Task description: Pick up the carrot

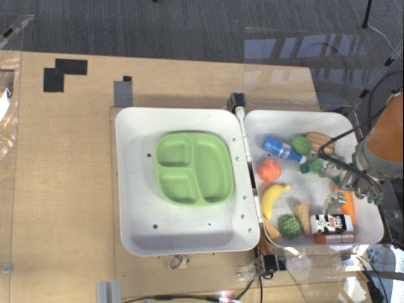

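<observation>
Overhead, a wooden bench (63, 169) carries two shallow white bins side by side. The left bin (132, 219) holds a green plate (192, 168) with three compartments. The right bin (252, 122) holds a scatter of toy food and containers: a blue bottle (279, 148) lying on its side, a green round piece (300, 144) just beside it, a red-orange round fruit (270, 169), a yellow banana (273, 198), a green bumpy ball (290, 226), a tan cone-like piece (303, 216), and a small carton (331, 223) with a black and white printed label whose writing is too small to read. The carrot (346, 207) lies near the right bin's right wall, just above the carton. The arm's gripper (336, 196) sits right over the carrot's left side. Whether it is spread or pinching cannot be told from here.
</observation>
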You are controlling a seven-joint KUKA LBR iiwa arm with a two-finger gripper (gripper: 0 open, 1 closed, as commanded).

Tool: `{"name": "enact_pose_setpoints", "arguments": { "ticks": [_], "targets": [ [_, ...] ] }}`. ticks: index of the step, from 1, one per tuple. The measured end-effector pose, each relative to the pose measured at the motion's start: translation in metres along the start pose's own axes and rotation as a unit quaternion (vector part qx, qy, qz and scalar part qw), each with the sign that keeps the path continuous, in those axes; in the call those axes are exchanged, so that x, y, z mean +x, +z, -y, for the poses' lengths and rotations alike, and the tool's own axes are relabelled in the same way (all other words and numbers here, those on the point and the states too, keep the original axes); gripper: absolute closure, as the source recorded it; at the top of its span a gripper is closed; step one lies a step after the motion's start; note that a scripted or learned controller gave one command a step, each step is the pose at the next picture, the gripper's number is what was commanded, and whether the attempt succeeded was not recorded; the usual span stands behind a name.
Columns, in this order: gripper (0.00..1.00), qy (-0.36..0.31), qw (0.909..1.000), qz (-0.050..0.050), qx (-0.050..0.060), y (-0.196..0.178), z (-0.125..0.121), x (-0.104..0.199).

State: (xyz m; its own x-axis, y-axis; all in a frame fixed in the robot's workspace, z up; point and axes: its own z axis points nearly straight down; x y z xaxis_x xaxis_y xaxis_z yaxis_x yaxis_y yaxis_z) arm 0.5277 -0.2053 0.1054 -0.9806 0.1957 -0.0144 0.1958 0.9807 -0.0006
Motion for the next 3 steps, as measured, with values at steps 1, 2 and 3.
{"name": "enact_pose_setpoints", "arguments": {
  "ticks": [1, 2, 3],
  "targets": [
    [0.0, 0.197, 0.9803, 0.001, 0.0, 0.016, -0.002, -0.004],
    [0.0, 0.41, 0.912, -0.001, 0.0, 0.016, 0.002, 0.007],
    [0.0, 0.184, 0.9829, 0.014, -0.003, 0.01, 0.005, 0.026]
  ]
}}
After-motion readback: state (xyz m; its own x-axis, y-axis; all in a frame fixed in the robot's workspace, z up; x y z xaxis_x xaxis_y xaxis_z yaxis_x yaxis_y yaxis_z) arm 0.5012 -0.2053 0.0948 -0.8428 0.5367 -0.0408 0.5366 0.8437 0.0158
